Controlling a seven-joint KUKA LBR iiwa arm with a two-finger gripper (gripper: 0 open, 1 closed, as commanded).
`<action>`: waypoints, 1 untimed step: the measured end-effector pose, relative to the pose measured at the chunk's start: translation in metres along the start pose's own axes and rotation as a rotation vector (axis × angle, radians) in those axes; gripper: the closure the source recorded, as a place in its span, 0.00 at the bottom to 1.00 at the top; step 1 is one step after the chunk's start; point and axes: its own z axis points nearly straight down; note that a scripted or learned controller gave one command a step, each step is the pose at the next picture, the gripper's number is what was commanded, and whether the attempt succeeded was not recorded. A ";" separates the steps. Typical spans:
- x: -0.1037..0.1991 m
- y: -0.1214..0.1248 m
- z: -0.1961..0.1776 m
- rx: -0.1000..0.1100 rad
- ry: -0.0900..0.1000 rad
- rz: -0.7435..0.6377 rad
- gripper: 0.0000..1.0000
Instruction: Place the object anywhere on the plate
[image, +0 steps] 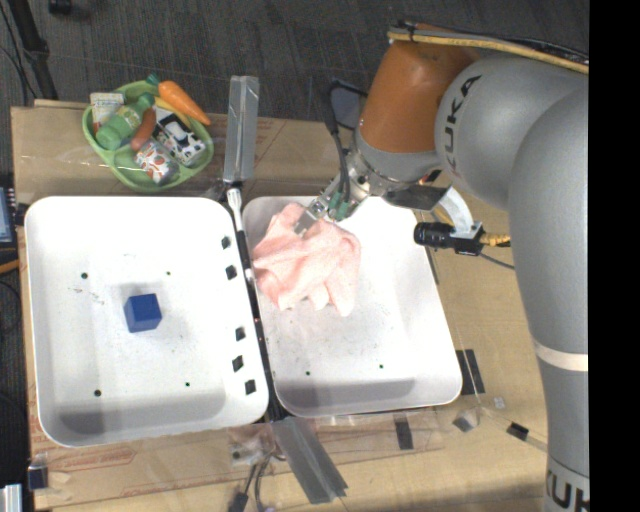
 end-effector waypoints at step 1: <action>0.048 0.031 -0.005 0.000 -0.001 -0.404 1.00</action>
